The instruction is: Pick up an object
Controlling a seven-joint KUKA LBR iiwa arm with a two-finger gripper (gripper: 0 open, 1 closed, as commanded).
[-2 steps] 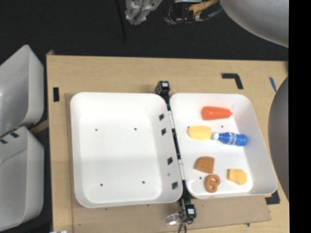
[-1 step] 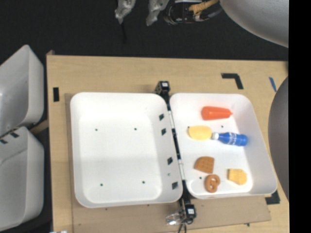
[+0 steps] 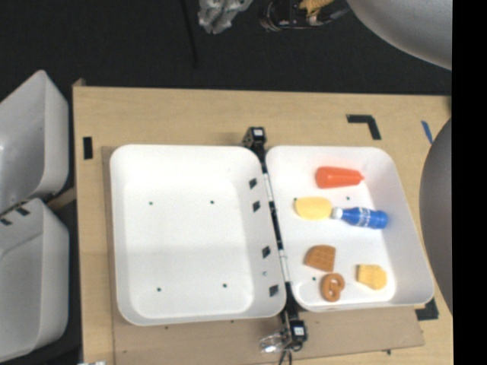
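Observation:
The right bin [image 3: 396,175] holds several small objects. An orange carrot-shaped piece [image 3: 338,177] lies at its back. In front of that, a yellow lemon-like piece [image 3: 311,207] touches a blue bottle with a white cap [image 3: 364,217]. Near the bin's front are a brown waffle-like square [image 3: 320,258], a small pretzel [image 3: 332,286] and a yellow wedge [image 3: 372,277]. My gripper [image 3: 225,2] hangs as a blurred metallic shape at the top of the view, beyond the bench's far edge and far from both bins. Nothing is visibly held in it.
The left bin [image 3: 183,234] sits beside the right one, joined by a row of black clips [image 3: 268,204]. Grey arm segments bulk at the top right [image 3: 403,14] and along the right edge [image 3: 440,204]. White housings [image 3: 27,204] stand left of the bench.

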